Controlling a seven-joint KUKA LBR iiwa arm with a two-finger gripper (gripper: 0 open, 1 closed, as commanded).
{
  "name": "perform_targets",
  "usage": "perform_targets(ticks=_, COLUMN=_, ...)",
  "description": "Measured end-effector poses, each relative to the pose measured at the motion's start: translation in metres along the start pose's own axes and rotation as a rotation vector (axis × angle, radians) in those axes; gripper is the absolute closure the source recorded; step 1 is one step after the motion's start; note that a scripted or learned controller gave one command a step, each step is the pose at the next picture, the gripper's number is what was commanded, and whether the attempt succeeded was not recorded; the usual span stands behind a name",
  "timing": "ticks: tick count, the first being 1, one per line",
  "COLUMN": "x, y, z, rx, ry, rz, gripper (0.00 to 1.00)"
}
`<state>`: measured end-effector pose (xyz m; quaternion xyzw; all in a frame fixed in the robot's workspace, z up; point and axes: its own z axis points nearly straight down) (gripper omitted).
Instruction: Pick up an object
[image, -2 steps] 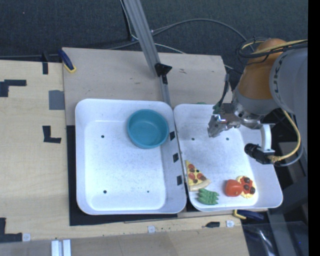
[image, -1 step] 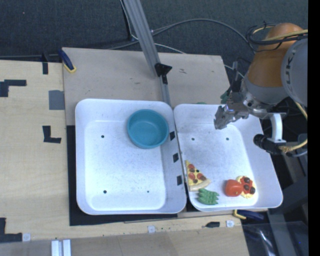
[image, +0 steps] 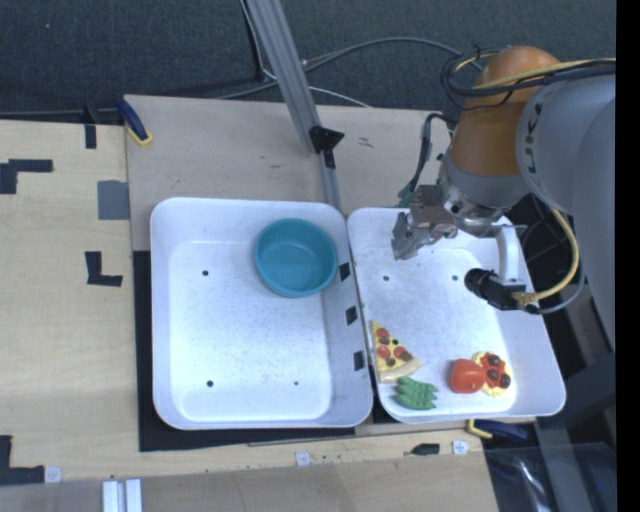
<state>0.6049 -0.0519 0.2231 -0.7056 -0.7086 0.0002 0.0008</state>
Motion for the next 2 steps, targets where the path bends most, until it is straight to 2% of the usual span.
perform_targets(ticks=1, x=0.062, y=0.008, z=-0.004, rx=-0.001, ry=0.000, rz=-0.002, gripper=1.00)
perform_targets(ticks=2, x=0.108, y=0.012, z=0.003, rx=0.000, ry=0.000, rz=0.000, gripper=1.00)
